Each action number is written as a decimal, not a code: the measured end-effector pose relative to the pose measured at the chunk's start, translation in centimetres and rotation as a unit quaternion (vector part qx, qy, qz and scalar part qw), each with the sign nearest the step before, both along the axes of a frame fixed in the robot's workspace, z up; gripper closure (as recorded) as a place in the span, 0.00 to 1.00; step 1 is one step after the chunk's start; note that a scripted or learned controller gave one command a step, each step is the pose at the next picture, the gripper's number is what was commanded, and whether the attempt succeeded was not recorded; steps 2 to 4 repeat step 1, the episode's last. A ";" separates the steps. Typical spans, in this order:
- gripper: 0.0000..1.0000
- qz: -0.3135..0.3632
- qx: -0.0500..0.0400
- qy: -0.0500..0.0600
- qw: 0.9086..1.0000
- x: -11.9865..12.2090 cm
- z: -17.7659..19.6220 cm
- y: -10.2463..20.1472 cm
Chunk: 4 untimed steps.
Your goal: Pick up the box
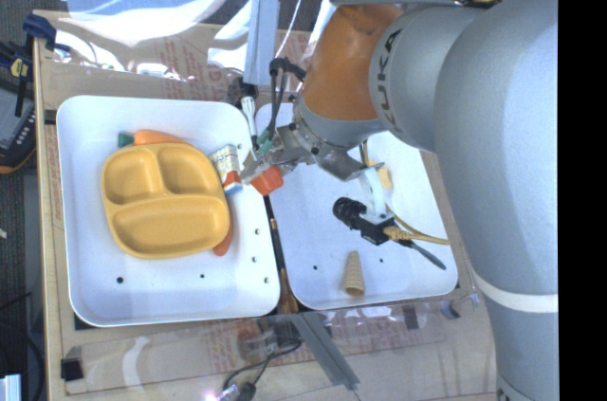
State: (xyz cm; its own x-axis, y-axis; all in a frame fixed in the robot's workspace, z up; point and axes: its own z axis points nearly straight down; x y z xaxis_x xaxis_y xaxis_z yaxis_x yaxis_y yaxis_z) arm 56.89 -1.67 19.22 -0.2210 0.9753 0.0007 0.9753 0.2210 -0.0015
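gripper (254,164): low over the seam where the two bins meet; arm comes in from view-right.
jaws: cannot tell whether spread or pressed together, wrist clutter hides them.
box (225,164): small, striped silver and yellow, right at the jaws on their view-left side. Cannot tell if it is pinched. It sits in the left bin (142,304) against the plate's rim.
red-orange piece (266,181): just beside the jaws, view-below them, on the seam; cannot tell what it is.
yellow plate (166,200): view-left of the jaws, past the box, three compartments, flat in the left bin.
yellow thing (382,173): view-right of the jaws, in the right bin (313,243), partly hidden under the arm.
orange bit (223,246): view-below-left of the jaws, poking out from the plate's near edge.
orange stick (156,137): far side of the plate from the jaws, green end, mostly hidden.
cone (353,274): well apart from the jaws, view-lower-right, lying in the right bin near its front wall.
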 end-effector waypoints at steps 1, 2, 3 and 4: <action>1.00 -0.267 -0.001 0.001 0.964 4.5 -0.1 4.9; 1.00 -0.267 -0.001 0.001 0.964 4.5 -0.1 4.9; 1.00 -0.267 -0.001 0.001 0.964 4.5 -0.1 4.9; 1.00 -0.267 -0.001 0.001 0.964 4.5 -0.1 4.9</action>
